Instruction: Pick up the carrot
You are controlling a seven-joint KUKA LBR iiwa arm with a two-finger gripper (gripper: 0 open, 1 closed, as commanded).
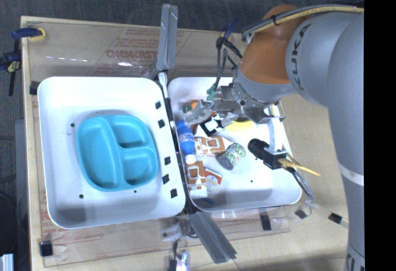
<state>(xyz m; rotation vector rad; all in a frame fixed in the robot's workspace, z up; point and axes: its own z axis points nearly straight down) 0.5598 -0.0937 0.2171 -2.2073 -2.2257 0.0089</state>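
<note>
The carrot [193, 104] shows as a small orange piece in the upper left part of the right bin [281, 192], close to the divider between the bins. My gripper [208, 114] hangs low over the bin just right of and slightly below the carrot, among the clutter. The gripper body partly covers the carrot, and I cannot tell whether they touch.
A blue bottle [184, 137] lies along the right bin's left wall, with orange-and-white patterned packets [209, 146], a small tin can [234, 156] and a yellow item [244, 120] nearby. A clear bottle [210, 187] lies near the front. The left bin [55, 103] holds a blue divided tray [117, 151].
</note>
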